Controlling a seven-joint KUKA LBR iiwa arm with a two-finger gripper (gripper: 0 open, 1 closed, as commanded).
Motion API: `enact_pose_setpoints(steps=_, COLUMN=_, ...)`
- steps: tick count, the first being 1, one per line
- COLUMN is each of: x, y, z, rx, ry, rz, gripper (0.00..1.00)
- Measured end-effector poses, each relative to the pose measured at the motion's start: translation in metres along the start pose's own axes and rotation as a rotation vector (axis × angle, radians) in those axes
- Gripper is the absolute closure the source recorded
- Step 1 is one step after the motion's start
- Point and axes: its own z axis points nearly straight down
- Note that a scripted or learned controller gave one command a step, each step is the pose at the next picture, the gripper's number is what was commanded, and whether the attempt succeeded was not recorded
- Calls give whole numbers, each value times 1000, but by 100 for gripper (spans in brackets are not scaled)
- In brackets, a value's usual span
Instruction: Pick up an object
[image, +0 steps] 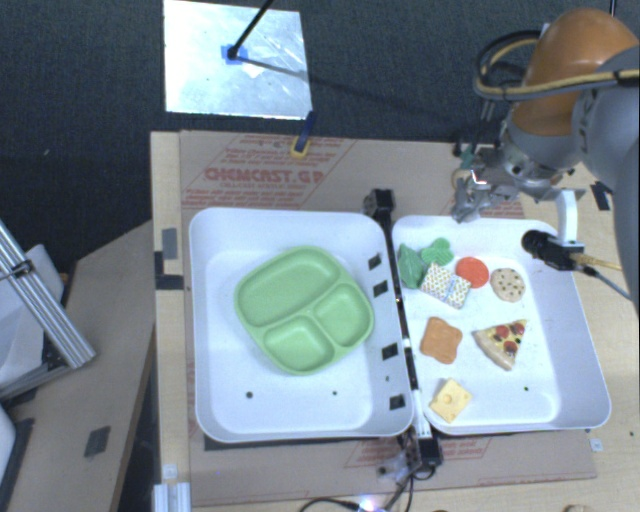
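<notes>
We see the toy food lying in the right bin (575, 345), all below the claw (468, 207): a green leafy piece (420, 260) nearest, just under it; then a patterned block (446, 286), a red tomato slice (472, 271) and a cookie (508, 285); farther down a toast slice (441, 340), a pizza slice (502, 343) and a cheese wedge (451, 401). The claw hangs over that bin's far rim, touching none of them; we cannot tell whether it is apart or together. To its lower left, a green divided plate (303, 309) sits in the left bin (215, 390).
</notes>
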Motion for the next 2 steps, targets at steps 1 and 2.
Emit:
enact_pose_setpoints(steps=1, x=-1, y=-10, z=15, rx=4, ry=0, rz=6, gripper=100)
enact_pose_setpoints(steps=2, x=0, y=-8, z=-6, rx=0, ry=0, rz=3, gripper=100)
